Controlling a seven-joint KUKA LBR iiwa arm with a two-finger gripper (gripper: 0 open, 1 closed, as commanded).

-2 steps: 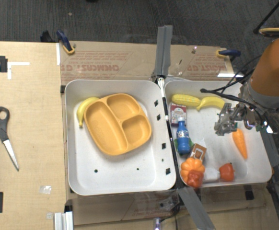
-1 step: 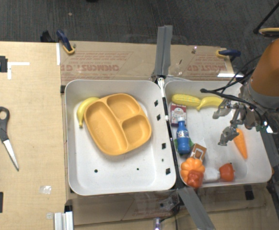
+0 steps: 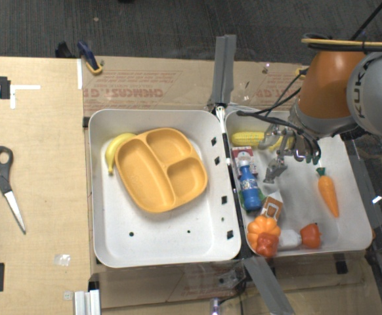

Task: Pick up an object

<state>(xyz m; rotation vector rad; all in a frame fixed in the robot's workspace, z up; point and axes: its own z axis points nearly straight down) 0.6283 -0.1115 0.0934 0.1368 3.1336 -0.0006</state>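
Camera view — tool [image 3: 277, 165] hangs over right bin [image 3: 348, 241].

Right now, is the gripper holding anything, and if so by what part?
Nothing is held. The gripper hangs over a bare patch of the right bin, between the corn and the carrot, with nothing between its fingers.

The table [image 3: 40, 241] is pale wood. Two shallow white bins sit side by side on it, the left bin [image 3: 112, 241] and the right bin [image 3: 355, 228], over a sheet of brown cardboard [image 3: 145, 84]. Grey-handled scissors [image 3: 4, 182] lie near the left edge.
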